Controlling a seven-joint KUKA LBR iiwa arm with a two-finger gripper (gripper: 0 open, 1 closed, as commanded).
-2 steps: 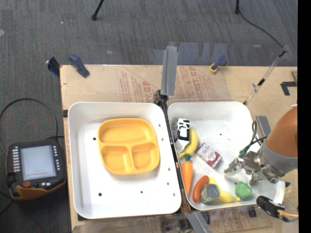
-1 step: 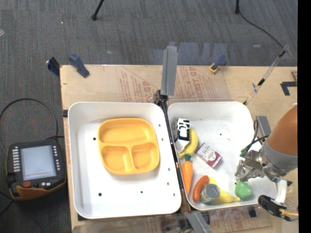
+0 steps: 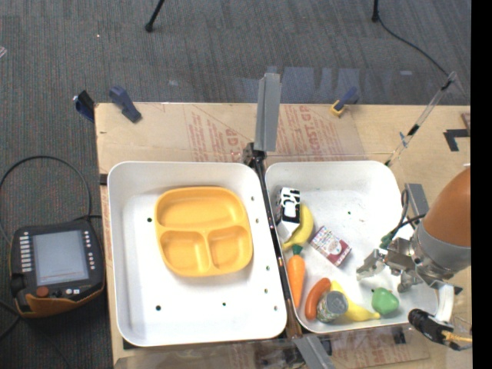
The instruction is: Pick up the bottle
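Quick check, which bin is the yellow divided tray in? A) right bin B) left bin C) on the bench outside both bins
B: the yellow tray lies flat in the left bin, while the right bin holds the banana, carrot and other small items.

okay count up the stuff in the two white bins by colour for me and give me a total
Yellow: 3, the plate, a banana, a second banana
Orange: 1, the carrot
Red: 2, the pepper, the small box
Green: 1, the green pepper
Black and white: 1, the bottle
Grey: 1, the can
Total: 9
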